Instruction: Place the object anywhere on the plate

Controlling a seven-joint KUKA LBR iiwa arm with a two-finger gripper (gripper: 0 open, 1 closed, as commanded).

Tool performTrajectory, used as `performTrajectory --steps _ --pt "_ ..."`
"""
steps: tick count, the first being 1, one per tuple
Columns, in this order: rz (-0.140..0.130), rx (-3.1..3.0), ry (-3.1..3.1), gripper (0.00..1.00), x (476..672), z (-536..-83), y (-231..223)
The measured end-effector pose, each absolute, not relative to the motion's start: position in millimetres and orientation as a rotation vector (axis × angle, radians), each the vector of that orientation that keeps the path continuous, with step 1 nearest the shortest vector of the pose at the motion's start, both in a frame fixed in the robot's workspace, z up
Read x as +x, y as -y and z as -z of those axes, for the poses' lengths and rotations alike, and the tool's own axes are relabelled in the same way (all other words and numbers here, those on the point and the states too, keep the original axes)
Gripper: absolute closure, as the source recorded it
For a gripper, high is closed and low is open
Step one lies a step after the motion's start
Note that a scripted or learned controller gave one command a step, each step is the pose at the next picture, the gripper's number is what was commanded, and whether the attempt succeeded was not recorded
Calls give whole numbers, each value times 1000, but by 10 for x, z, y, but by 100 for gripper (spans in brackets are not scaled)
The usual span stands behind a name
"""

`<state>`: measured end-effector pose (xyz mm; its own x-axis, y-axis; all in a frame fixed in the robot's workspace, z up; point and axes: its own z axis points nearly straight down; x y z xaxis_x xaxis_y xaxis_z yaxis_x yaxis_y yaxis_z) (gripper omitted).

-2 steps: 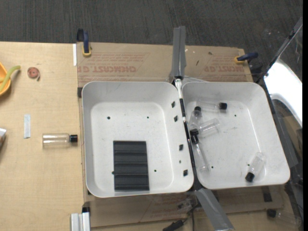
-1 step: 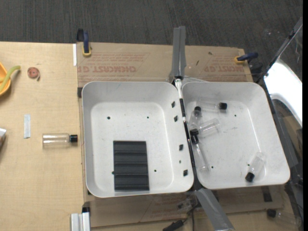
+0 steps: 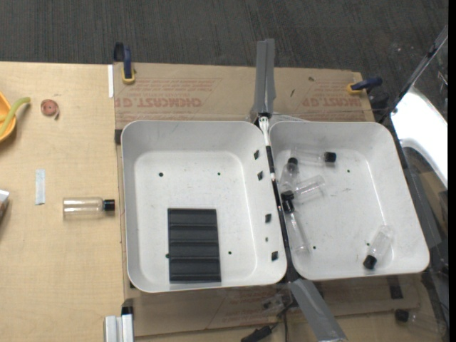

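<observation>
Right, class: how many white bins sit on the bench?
2. The left bin holds the black plate; the right bin, beside it, holds clear bottles.

Well to the left of the left bin (image 3: 192,130), cut by the picture's edge: an orange and yellow thing (image 3: 6,117), and below it a pale corner (image 3: 3,201), too little showing to name. Between those and the left bin, a small reddish disc (image 3: 48,107), too small to identify. Beyond the left bin's far rim, blurred, unreadable lettering on cardboard (image 3: 165,95). Right of the left bin, in the right bin (image 3: 399,155), clear vials (image 3: 308,189) with faint outlines, hard to count. Farther right, a white curved body (image 3: 427,128) cropped at the edge. Below the left bin, a metal bracket (image 3: 117,328) and a grey bar (image 3: 318,318), both cut by the bottom edge.
</observation>
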<state>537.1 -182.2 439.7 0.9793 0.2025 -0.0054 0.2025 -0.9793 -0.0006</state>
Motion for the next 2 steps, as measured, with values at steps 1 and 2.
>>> performTrajectory --steps 1,2 --pt "-9 -3122 345 0 4853 -4405 2226" --pt "-9 -3125 318 0 5395 -4397 1576"
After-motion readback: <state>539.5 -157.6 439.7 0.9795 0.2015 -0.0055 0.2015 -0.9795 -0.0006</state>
